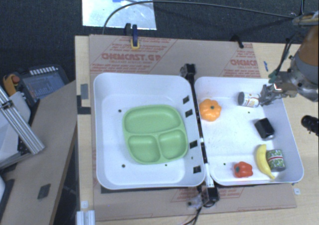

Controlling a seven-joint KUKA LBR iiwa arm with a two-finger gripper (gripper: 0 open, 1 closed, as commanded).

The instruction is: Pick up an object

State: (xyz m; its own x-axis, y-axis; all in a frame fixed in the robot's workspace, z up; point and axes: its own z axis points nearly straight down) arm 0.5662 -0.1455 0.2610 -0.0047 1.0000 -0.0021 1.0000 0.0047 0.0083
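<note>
Where jaws (265,93) hover: bottle (247,100), black block (264,128) nearby.

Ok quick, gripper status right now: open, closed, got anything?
Gripper: cannot be told. It sits at the right bin's upper right, close beside the small white bottle lying there; nothing is visibly held.

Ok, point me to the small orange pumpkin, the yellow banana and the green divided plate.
Small orange pumpkin (210,110), camera view: middle of its body.
Yellow banana (262,160), camera view: mid-curve.
Green divided plate (149,121), camera view: floor of its large compartment.
</note>
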